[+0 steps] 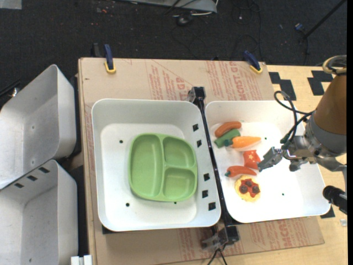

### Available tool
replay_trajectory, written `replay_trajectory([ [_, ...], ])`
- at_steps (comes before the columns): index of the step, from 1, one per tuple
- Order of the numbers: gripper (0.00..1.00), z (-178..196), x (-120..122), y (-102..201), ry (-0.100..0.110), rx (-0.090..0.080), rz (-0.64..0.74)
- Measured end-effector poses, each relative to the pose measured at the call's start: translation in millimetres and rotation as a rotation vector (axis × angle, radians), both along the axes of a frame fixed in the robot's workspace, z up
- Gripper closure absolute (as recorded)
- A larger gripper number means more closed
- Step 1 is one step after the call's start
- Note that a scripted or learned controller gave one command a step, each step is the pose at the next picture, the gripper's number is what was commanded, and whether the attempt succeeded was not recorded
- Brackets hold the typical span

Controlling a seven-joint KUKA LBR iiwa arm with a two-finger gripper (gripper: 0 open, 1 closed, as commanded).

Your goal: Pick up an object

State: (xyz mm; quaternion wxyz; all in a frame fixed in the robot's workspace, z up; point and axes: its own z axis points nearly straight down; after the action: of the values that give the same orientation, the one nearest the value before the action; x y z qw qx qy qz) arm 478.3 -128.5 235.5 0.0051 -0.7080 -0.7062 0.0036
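Bench: cardboard sheet (165, 76) clipped over a dark floor strewn with cables. Two white bins sit side by side. Left bin (105, 148) holds a green divided plate (163, 167). Right bin (298, 203) holds toy food: sausage (228, 128), carrot (244, 142), red piece (251, 158), chili (241, 171), pizza (248, 189). Gripper (268, 160) hangs just beside the red piece; finger state: cannot tell. Spare white bins (33, 126) lie at left.

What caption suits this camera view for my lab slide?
Two-finger gripper hovers beside small red toy piece in right white bin; green divided plate fills left white bin.
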Motion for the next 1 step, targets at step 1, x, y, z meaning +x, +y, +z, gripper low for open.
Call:
replay_trajectory([
  [1,0.00,5.6,2.4,0.4,-0.012,-0.002,0.003],
])
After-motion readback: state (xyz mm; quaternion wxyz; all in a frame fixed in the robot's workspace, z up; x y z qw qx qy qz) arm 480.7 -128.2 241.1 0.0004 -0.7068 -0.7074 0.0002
